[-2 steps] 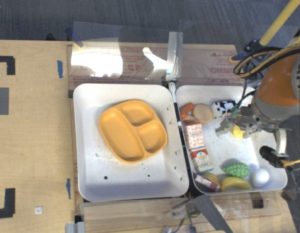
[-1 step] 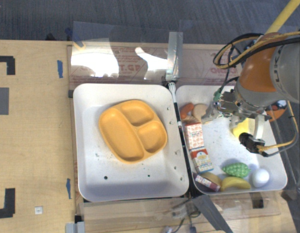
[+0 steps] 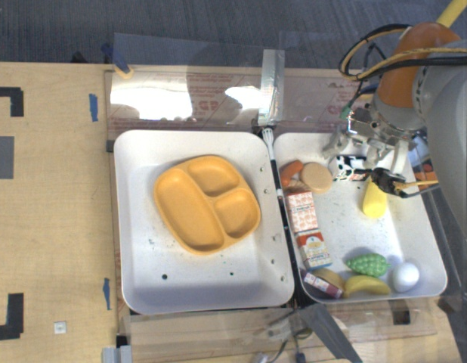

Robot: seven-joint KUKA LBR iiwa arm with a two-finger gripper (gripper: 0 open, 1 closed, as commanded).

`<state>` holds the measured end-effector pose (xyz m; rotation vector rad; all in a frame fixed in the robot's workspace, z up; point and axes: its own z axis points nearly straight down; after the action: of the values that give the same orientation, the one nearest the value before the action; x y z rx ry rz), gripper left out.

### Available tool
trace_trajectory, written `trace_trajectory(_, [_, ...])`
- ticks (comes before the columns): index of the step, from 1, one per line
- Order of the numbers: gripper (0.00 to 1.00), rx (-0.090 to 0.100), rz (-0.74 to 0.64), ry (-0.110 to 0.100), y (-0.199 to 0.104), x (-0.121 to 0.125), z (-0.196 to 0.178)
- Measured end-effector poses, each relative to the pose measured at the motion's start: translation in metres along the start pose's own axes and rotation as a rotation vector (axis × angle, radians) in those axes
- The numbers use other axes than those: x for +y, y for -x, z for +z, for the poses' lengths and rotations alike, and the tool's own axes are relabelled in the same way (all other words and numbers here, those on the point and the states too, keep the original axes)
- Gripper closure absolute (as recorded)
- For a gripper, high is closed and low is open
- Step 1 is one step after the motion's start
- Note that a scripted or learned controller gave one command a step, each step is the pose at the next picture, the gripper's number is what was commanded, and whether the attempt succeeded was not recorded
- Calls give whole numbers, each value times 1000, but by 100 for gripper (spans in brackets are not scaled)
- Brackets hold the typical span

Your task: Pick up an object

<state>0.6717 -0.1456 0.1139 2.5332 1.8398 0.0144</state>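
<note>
The right bin (image 3: 435, 242) holds several small items. My gripper (image 3: 367, 153) hangs over its far end, right above a black-and-white toy (image 3: 345, 167). A yellow lemon-like piece (image 3: 375, 201) lies just in front of the gripper. Left of the toy rest a tan round piece (image 3: 317, 177) and an orange-red piece (image 3: 291, 172). Two small cartons (image 3: 303, 210) (image 3: 315, 249) lie along the bin's left wall. At the near end sit a green bumpy item (image 3: 367, 264), a banana (image 3: 366, 284), a white ball (image 3: 405, 276) and a dark red packet (image 3: 323, 282).
The left bin (image 3: 135, 203) holds a yellow divided plate (image 3: 207, 203). A metal divider post (image 3: 270, 89) stands at the far side between the bins. The arm's cables (image 3: 369, 48) loop above the wrist. Wooden bench surface (image 3: 44, 203) lies to the left.
</note>
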Motion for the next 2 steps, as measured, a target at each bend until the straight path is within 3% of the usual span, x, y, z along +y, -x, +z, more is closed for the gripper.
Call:
trace_trajectory(1, [0,-9,-43,6,-2,0,5])
trace_trajectory(2, [0,19,6,-15,22,12,6])
